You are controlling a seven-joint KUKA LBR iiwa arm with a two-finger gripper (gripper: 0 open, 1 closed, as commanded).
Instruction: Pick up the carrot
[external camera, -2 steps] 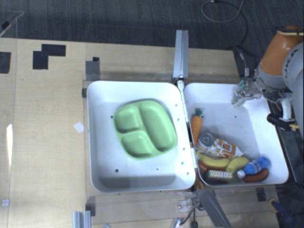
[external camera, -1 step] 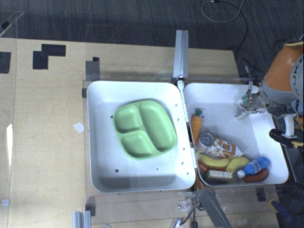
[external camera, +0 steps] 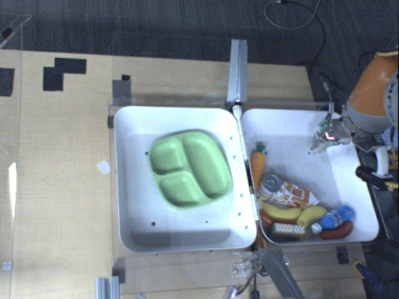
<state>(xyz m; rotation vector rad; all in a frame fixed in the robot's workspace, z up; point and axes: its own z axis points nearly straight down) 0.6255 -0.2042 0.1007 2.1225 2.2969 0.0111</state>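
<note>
**Desk:** Where does the carrot (external camera: 257, 162) lie, measured against the gripper (external camera: 325, 137)?

**Photographer:** The carrot rests in the right bin (external camera: 355, 185), lengthwise against the bin's left wall, green top pointing to the far edge. The gripper hangs over the far right part of the same bin, well apart from the carrot, with bare white floor between them. Whether it is open or closed cannot be told from this angle; nothing is seen in its grasp.

**Desk:** And the bins themselves?

**Photographer:** The left bin (external camera: 134, 217) carries a green three-section tray (external camera: 190, 168), sitting slightly turned near its middle. The right bin holds a heap along its near edge: a crumpled snack packet (external camera: 288, 195) just below the carrot's tip, a yellow banana (external camera: 293, 215) beneath that, a small blue-capped bottle (external camera: 332, 220) and a dark red sausage-shaped item (external camera: 336, 231) toward the near right corner.

**Desk:** Anything crowding the carrot?

**Photographer:** The packet lies just beside its lower end, possibly touching. The metal divider rail (external camera: 237, 73) runs between the two bins, close along the carrot's left side. The arm's orange band (external camera: 374, 86) shows at the right, and a black cable (external camera: 299, 11) loops on the dark floor beyond the bench.
</note>
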